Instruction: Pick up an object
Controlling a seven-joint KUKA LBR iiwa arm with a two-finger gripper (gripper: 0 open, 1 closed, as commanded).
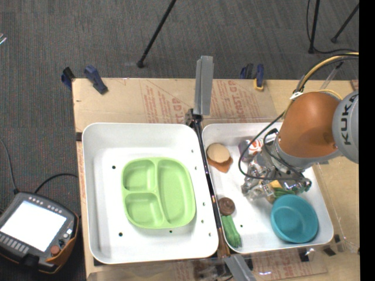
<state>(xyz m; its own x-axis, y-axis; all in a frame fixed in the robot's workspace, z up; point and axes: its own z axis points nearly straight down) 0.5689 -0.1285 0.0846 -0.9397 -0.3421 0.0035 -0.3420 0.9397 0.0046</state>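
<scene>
A: Gripper is hanging low in the right bin, by the teal bowl. Open or shut, can't tell.

B: Target?

A: I'm guessing the yellow-green thing under it, touching the bowl. Looks light, small, probably slippery. I'd pinch across its middle.

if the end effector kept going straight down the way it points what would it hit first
Most likely the yellow-and-green object lying right under the end effector in the right bin, just above the teal bowl. Depth is hard to judge from this slanted view, so it could instead reach the bin floor beside it.
</scene>
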